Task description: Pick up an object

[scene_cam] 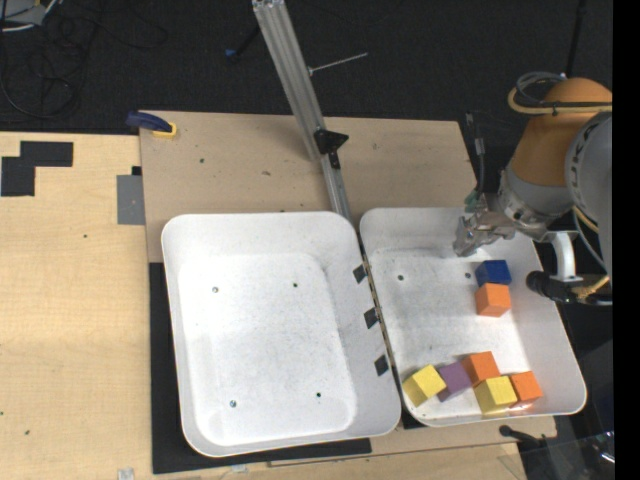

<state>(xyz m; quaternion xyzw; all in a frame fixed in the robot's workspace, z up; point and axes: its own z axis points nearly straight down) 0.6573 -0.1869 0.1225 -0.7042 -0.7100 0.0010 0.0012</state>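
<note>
The cluster of small blocks (475, 380) lies well nearer the camera than the fingers; the orange cube (492, 299) and blue cube (492, 272) sit just below them. All appear light, rigid and flat-sided, best pinched across opposite faces. Gripper (472, 234) hangs over the right bin (420, 268); its grip cannot be determined.

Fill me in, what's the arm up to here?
The gripper is low over the back of the right bin, just behind the blue cube and the orange cube. Nothing shows between its fingers. The other blocks lie clustered at that bin's front edge.
</note>
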